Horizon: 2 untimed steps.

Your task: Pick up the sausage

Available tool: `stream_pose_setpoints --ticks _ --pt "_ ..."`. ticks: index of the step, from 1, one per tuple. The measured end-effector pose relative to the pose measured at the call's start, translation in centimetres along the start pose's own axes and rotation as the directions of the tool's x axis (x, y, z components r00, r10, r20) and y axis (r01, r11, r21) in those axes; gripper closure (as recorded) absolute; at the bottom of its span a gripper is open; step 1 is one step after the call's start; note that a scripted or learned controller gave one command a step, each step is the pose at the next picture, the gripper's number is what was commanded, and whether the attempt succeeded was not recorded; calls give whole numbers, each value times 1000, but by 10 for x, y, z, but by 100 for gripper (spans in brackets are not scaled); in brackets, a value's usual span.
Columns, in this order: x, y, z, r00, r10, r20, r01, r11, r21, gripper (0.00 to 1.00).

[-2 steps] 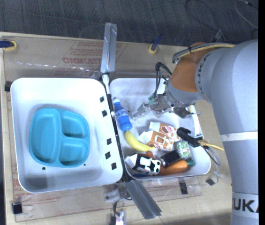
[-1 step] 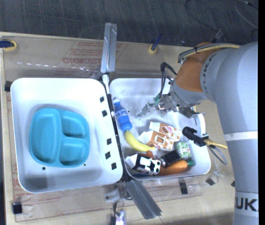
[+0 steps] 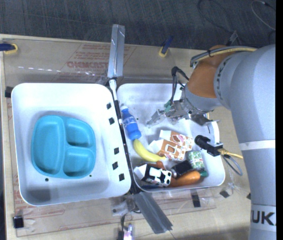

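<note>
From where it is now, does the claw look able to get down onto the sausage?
Probably yes. The sausage lies exposed along the right bin's near edge, though a black-and-white toy and green can crowd it. The claw hovers farther back.

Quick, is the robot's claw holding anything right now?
Two-finger gripper: jaws open, holding nothing, hovering over the right shallow white bin.
</note>
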<state>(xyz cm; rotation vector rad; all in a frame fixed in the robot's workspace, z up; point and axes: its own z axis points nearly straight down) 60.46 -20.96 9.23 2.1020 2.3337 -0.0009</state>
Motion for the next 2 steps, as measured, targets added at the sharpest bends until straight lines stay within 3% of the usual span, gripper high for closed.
stream_pose_setpoints --ticks 2 --pt "0 0 0 1000 0 0 0 1000 0 0"
